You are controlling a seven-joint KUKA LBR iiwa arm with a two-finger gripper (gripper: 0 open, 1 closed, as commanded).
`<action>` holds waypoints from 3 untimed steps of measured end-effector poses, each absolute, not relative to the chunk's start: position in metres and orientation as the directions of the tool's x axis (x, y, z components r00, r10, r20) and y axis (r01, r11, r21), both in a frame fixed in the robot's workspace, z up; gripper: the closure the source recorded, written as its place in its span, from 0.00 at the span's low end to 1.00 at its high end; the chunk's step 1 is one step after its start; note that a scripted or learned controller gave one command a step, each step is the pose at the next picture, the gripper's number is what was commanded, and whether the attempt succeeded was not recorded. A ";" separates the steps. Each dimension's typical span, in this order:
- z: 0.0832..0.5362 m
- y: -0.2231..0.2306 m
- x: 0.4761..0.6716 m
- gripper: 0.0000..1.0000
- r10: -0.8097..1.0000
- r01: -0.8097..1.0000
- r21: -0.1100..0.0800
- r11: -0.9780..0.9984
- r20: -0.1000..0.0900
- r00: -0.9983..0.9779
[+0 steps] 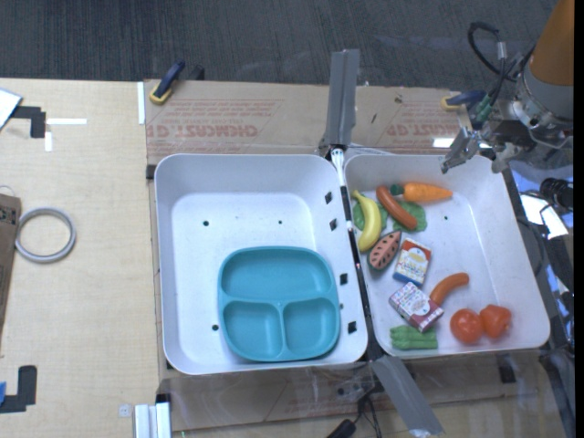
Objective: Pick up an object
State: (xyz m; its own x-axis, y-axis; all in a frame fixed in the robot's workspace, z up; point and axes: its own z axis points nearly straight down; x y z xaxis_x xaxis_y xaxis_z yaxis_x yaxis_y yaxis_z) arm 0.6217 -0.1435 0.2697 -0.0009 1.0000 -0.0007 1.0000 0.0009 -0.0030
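Note:
The right bin [525,272] holds toy food: a yellow banana [367,219], an orange carrot [426,191], a red sausage [395,206], a watermelon slice [384,249], two small cartons [412,264] [416,307], an orange sausage [448,287], two tomatoes [480,323] and a green piece [413,338]. My gripper [474,156] hangs over the bin's far right corner, above and to the right of the carrot. Its two thin fingers stand apart with nothing between them.
The left bin [182,245] bears a teal divided plate [278,304]. A grey divider post [343,99] rises between the bins at the back. A tape roll [43,234] lies on the bench at far left, and a blue clamp [167,80] sits behind the left bin.

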 end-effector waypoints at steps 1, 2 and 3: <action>0.278 -0.144 0.622 1.00 1.000 1.000 -0.003 0.003 -0.002 -0.003; 0.337 -0.092 0.605 1.00 0.942 0.942 -0.001 -0.335 -0.002 0.335; 0.361 -0.059 0.621 1.00 0.635 0.635 -0.001 -0.773 -0.005 0.773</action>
